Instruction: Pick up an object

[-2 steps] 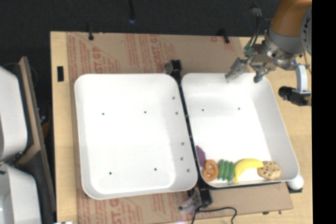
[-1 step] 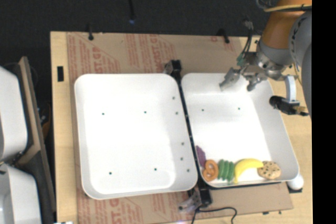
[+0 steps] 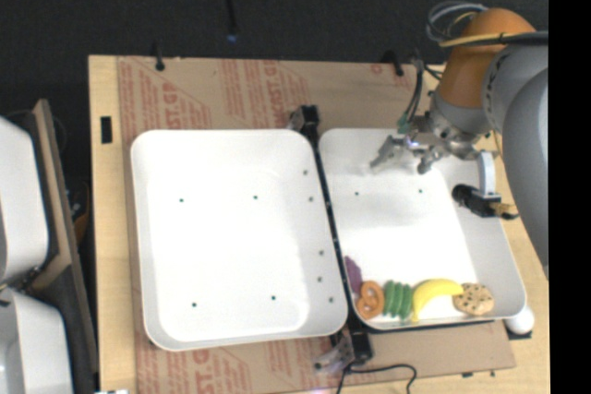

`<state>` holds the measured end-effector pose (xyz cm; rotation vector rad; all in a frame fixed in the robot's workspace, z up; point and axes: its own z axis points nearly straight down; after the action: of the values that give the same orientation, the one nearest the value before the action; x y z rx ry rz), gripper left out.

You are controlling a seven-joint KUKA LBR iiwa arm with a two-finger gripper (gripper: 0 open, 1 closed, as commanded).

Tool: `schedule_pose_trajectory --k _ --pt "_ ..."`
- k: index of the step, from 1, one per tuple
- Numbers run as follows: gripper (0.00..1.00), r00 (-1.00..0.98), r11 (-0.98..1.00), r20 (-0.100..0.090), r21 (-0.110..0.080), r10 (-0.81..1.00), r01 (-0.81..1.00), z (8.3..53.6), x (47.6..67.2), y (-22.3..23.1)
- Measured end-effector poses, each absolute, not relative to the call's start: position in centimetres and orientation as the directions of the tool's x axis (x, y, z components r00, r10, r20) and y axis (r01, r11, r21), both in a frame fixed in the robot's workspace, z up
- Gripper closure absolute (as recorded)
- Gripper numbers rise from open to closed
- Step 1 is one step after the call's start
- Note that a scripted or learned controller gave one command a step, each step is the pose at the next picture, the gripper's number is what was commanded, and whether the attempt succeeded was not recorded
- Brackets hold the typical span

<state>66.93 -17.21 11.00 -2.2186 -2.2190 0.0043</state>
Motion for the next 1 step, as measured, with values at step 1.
schedule_pose_trajectory --k 1 --pt "0.00 -0.001 0.001 -0.001 0.000 1.000 1.000 10.05 66.94 -17.23"
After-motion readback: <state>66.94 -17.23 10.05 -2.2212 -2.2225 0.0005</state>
